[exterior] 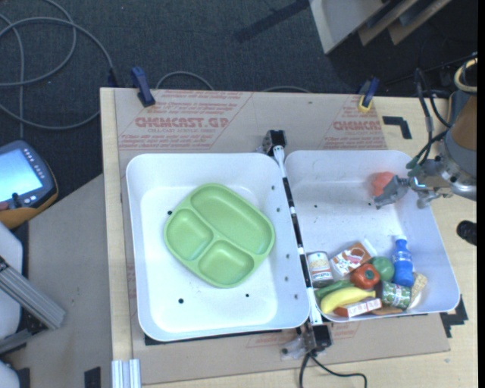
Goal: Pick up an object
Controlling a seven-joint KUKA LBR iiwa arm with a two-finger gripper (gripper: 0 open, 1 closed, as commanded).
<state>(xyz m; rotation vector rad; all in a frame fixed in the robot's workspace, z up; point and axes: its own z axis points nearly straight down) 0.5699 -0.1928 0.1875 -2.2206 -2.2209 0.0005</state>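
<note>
Banana [339,296] in toy heap well below jaws; gripper [389,192] beside red toy [382,181]; jaw state unclear.

Dark carpet [189,38] spreads around the wooden bench [227,125]. At ten o'clock, grey cables [53,45] loop over the floor. At one o'clock a pale cabinet corner [356,19] pokes in. Even, soft light throughout.

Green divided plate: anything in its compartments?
The green divided plate lies in the left bin, with nothing in its three compartments. What is beneath it is hidden.
</note>
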